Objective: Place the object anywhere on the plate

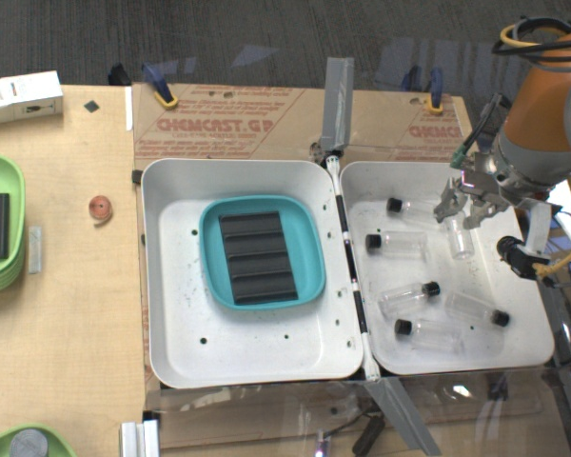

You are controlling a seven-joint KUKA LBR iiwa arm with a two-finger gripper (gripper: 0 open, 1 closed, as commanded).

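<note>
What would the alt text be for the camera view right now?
A grey and orange arm's gripper hovers over the right white bin, which holds several clear vials with black caps. The left white bin holds a teal plate with a dark ridged block on it.

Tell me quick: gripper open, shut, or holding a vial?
Gripper: over the right bin, a clear vial hanging at its tip; whether the grip is actually closed on it cannot be told.
</note>
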